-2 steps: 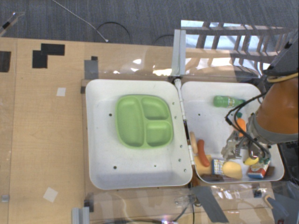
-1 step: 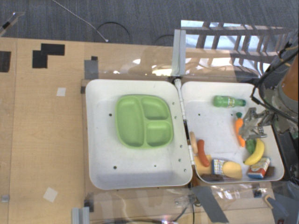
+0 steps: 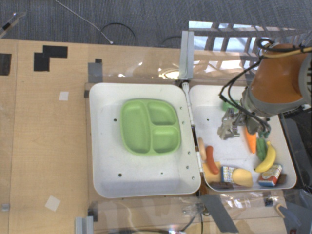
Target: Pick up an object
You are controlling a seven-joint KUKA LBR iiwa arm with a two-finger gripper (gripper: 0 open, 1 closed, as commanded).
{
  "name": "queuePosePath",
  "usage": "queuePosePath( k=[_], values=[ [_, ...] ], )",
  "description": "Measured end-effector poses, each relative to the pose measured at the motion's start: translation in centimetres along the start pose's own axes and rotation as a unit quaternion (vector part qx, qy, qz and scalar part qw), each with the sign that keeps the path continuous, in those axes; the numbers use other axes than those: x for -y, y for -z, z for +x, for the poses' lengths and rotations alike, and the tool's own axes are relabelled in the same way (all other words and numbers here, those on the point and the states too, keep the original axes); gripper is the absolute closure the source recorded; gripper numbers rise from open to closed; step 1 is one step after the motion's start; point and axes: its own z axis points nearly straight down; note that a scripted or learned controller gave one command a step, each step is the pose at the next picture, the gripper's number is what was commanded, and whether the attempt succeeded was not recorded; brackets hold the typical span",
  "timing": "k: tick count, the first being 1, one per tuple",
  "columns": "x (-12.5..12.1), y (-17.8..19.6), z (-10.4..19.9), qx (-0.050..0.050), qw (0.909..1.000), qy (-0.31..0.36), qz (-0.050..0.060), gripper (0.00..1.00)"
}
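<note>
Fingers [image 3: 228, 129]: state cannot be determined; they hang low in the right bin [image 3: 214, 106], beside the carrot [image 3: 251, 142], apparently positioned for a grasp.

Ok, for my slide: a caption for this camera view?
Grey arm's hand hovers over toy food in right white bin; green divided tray in left.

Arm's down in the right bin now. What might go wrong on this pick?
1. The tool hangs over bare bin floor; the carrot and banana lie to its side, so it may close on nothing.
2. The toys crowd the right bin's near corner, touching; a grab there could drag a neighbour or pinch two.
</note>
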Motion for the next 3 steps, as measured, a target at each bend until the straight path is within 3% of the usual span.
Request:
queuePosePath(
  k=[1, 2, 3],
  values=[
    [4.7, -0.3, -3.2, 0.004, 0.9871, 0.16, 0.003, 1.0],
    [11.1, -6.5, -0.7, 0.004, 0.9552, 0.296, 0.004, 1.0],
    [11.1, -6.6, -0.7, 0.005, 0.9553, 0.296, 0.004, 0.0]
  ],
)
